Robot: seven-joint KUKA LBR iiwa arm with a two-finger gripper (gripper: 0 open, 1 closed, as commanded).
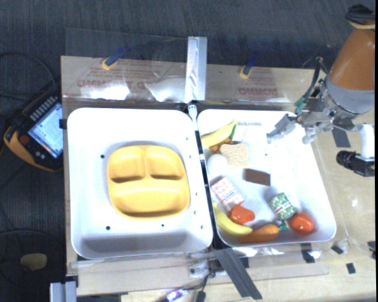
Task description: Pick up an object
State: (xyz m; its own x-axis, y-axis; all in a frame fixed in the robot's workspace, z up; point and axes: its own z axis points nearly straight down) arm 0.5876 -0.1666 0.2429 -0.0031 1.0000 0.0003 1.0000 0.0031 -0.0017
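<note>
Near edge of right bin (323, 201), from 6 to 4 o'clock: a banana (229, 223) curving along the bottom left, a tomato (242, 214) touching it, a carrot (263, 233) lying flat just to its right, a second tomato (302, 223) at the bin's 4 o'clock corner. A green-and-white carton (281, 204) sits tilted just above that second tomato. A pink-and-white packet (226, 192) lies at the bin's 8 o'clock, just above the first tomato. Mid-bin: a brown bar (257, 177), flat, apart from the rest. Farther back, toward 11 o'clock: a cracker (234, 153), with a second banana (217, 134) touching its upper left edge and running along the bin's far left wall. Left bin (82, 187) holds a yellow tray (148, 179), three compartments, centred. Both bins rest on the table (346, 194), side by side, walls touching. Gripper (290, 126) hangs over the right bin's far right corner, about 1 o'clock from bin centre, well apart from every item; the jaws look apart, nothing between them. Arm (356, 65) comes in from 3 o'clock, orange band above the wrist. Beyond the bins, clear plastic sheeting (138, 74) at 12 o'clock. Off the table at 9 o'clock, a handheld pendant (41, 134) with lit screen.
</note>
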